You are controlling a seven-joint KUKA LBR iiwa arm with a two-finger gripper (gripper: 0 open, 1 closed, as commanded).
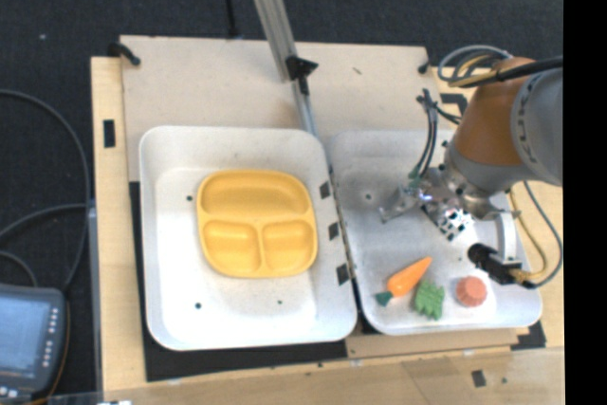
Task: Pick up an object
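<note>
Yellow tray point(256, 223), orange carrot point(410, 275), green toy point(429, 300) — white bins point(171, 156)

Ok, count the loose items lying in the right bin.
3, all near its front edge: a carrot, a green piece just right of it, and a round orange-red piece further right. The arm may hide others.

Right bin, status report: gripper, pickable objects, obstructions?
Gripper low over right bin, holding nothing visible. Carrot, green piece, red piece untouched near front edge. Nothing blocking them.

two white bins point(161, 204), one yellow tray point(256, 223), one carrot point(409, 277), one green toy point(429, 300), one orange-red toy point(471, 291)
</note>
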